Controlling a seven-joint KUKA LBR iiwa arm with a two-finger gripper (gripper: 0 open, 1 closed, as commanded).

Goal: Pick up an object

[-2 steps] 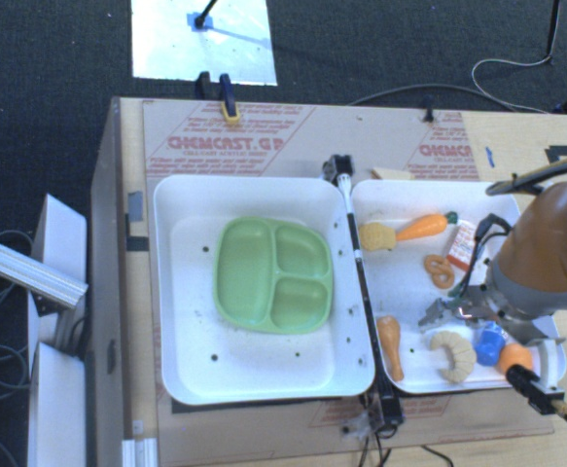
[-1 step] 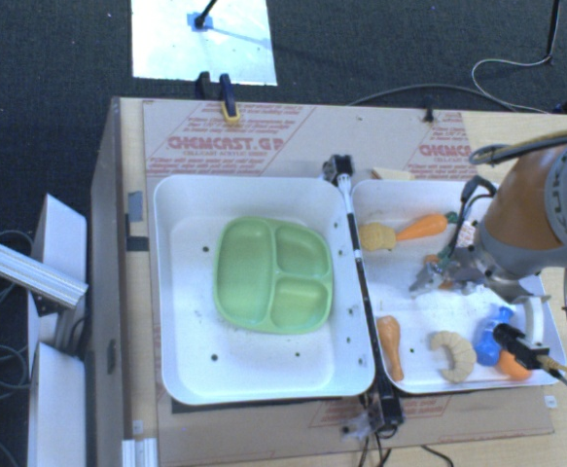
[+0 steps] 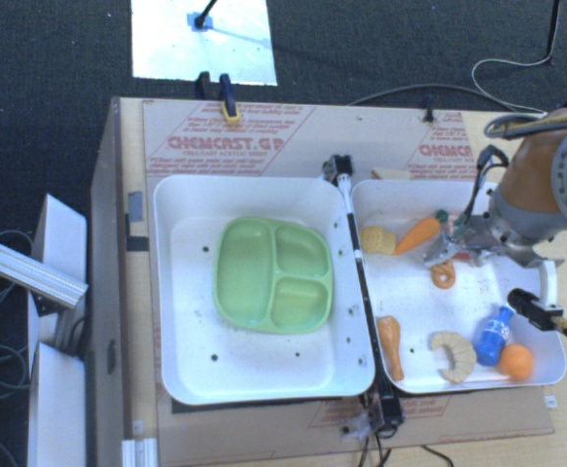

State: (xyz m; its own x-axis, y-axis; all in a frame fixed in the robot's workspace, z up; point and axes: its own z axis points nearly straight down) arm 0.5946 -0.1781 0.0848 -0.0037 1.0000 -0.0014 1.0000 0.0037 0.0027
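Note:
In the right bin (image 3: 414,382), my gripper (image 3: 446,251) hangs low near the far side. It sits just right of an orange carrot (image 3: 419,233) and right above a small orange ring (image 3: 443,277). A pale yellow chunk (image 3: 378,240) lies left of the carrot. Toward the front are an orange stick-shaped piece (image 3: 390,346), a tan croissant shape (image 3: 455,355), a blue bottle (image 3: 492,334) and an orange ball (image 3: 516,361). Nothing is visibly held.
The left bin (image 3: 191,358) holds a green divided plate (image 3: 271,274). A ridge (image 3: 359,280) where the two bin walls meet separates the bins. The arm (image 3: 546,178) comes in over the right bin's far right corner.

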